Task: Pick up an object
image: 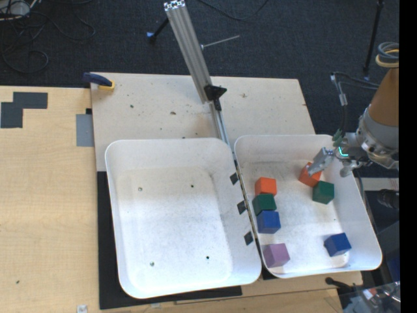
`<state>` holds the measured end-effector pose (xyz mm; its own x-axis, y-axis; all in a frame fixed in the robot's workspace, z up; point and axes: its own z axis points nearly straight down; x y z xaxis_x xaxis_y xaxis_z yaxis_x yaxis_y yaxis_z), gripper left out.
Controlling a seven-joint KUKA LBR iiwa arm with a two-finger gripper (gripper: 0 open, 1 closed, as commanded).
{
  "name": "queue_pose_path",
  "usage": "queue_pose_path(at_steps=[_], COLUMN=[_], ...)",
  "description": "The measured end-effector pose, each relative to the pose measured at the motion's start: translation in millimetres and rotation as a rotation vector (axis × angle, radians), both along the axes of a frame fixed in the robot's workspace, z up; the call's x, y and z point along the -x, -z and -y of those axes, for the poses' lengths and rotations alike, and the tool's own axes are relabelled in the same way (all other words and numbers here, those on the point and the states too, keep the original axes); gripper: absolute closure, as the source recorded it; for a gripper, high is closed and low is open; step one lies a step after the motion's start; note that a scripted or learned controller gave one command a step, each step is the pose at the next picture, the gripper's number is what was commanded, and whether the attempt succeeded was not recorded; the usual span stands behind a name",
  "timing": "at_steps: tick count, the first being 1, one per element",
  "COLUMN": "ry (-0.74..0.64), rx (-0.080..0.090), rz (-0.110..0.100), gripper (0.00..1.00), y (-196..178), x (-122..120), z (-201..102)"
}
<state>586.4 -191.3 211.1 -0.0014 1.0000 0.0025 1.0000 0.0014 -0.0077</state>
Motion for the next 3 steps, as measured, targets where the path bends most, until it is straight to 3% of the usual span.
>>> queue_pose_path(at_steps=[1, 2, 3], ry=[-0.001, 0.001, 0.003], rx=[0.001, 0.000, 0.010], rz=[0.004, -0.002, 0.026], gripper=[0.00, 0.00, 0.00], y=[-3, 62, 90], x=[-1, -1, -7], z=[0, 0, 2])
